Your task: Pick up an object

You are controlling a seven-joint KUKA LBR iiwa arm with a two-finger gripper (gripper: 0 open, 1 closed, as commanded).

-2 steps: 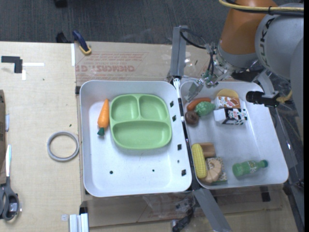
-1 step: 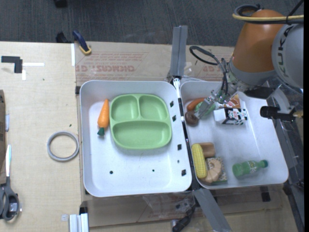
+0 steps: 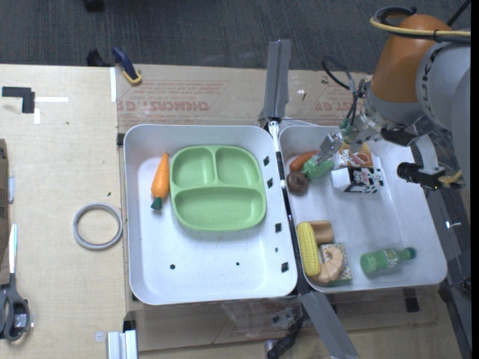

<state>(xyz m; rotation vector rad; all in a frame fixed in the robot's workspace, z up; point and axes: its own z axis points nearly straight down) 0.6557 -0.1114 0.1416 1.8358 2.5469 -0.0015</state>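
So the bench (image 3: 60,148) has the most open room off at 9 o'clock, bare wood with just a tape ring (image 3: 98,225) and scissors (image 3: 13,309) down by 8. The left bin (image 3: 202,275) is roomy too: its whole 6 o'clock half is bare white floor, with a green divided plate (image 3: 218,188) sitting toward 12 and a toy carrot (image 3: 160,178) lying just beside the plate's 9 o'clock edge, near the bin wall.

The right bin (image 3: 404,223) is where I'm working, and it's tighter. My arm (image 3: 434,66) comes in from 2 o'clock, over the bin's far rim. My gripper (image 3: 331,145) is down in the 11 o'clock corner, right against a green toy (image 3: 317,169) (honestly can't tell if I've got it or how my grip is set, it's a jumble there). Next to it: an orange-red piece (image 3: 302,159), a brown round thing (image 3: 297,183) hard against the divider wall, and a black-and-white carton (image 3: 364,178) at about 3 o'clock from my gripper.

Middle of that bin is open floor. Along the 6 o'clock edge: corn cob (image 3: 307,248) by the divider, a brown block (image 3: 321,232), a bread-like piece (image 3: 332,262), and a green bottle (image 3: 385,260) lying on its side toward 4.
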